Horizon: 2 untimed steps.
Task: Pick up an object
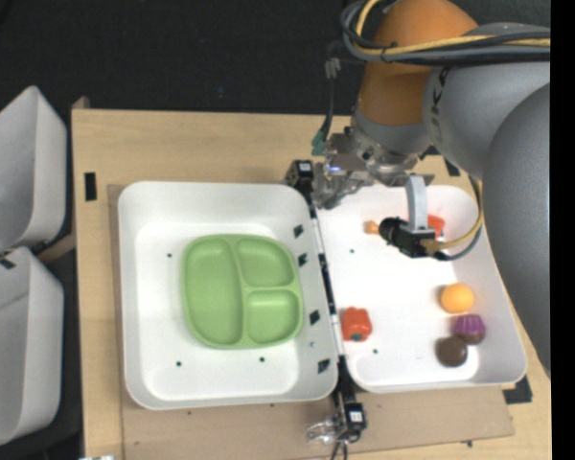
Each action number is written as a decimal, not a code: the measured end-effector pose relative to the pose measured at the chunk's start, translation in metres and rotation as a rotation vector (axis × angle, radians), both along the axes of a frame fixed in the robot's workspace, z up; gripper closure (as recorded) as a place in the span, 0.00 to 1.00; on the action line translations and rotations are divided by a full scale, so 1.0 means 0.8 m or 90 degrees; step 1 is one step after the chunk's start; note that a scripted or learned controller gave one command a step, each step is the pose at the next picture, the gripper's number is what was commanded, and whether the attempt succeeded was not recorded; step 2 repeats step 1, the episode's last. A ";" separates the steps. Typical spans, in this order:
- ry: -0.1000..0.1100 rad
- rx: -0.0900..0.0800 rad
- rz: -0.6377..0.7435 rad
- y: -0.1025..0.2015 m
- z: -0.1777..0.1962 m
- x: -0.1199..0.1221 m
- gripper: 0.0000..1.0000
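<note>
So on the left of the counter (98,305), the left bin (149,353) was taken up by a green divided plate (241,288), laid flat roughly in the middle. The right bin (393,286) was butted right up against it. In that one, a red-orange object (356,324) was parked near the left wall, toward the near side. Further back, a tiny orange bit (371,226) was seen, and a small orange-red piece (435,224) to its right. Toward the near right corner, an orange ball (457,298), a purple object (470,328) and a brown object (451,351) were bunched close together, front to back. The gripper (337,182) was positioned over the far left corner of the right bin, well apart from that bunch. Whether the jaws were apart or together honestly couldn't be told, and nothing was seen held in them.
</note>
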<state>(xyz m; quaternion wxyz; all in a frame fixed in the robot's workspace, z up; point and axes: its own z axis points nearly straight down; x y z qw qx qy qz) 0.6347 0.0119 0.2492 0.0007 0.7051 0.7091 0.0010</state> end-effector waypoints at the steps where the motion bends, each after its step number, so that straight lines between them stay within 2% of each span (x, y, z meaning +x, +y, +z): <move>1: 0.001 -0.001 -0.001 0.056 -0.011 -0.007 1.00; 2: 0.001 -0.001 -0.001 0.056 -0.011 -0.007 1.00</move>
